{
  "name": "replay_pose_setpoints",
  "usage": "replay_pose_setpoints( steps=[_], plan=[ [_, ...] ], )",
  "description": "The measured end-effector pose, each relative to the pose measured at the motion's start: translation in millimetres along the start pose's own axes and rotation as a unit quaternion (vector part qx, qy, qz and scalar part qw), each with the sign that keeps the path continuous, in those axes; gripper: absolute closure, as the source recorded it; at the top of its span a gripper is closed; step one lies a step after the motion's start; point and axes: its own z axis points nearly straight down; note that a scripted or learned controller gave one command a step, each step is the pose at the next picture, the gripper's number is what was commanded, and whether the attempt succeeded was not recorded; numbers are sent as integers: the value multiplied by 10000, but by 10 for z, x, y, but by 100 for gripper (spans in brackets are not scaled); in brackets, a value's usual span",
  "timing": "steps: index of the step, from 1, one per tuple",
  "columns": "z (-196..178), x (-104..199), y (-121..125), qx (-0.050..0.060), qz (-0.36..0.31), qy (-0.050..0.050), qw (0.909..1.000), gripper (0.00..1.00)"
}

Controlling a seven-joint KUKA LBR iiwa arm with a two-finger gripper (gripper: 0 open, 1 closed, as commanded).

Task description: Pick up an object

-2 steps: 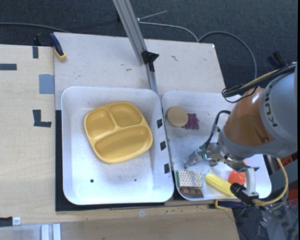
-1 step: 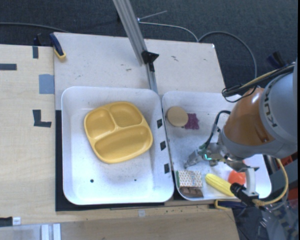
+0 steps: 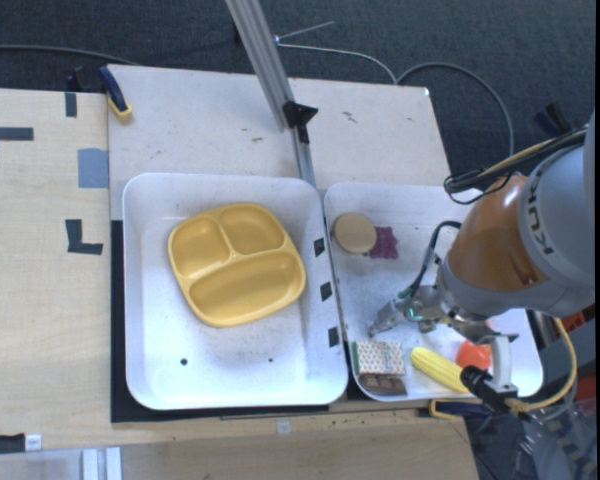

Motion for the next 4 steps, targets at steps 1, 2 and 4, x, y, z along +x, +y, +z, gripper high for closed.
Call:
replay_pose_setpoints(
  steps=[1, 2, 4],
  plan=[
    [0, 1, 0, -1, 1, 1, 10000, 0],
    [0, 1, 0, -1, 0, 1, 10000, 0],
    [1, 1, 0, -1, 1, 2, 10000, 0]
  ],
)
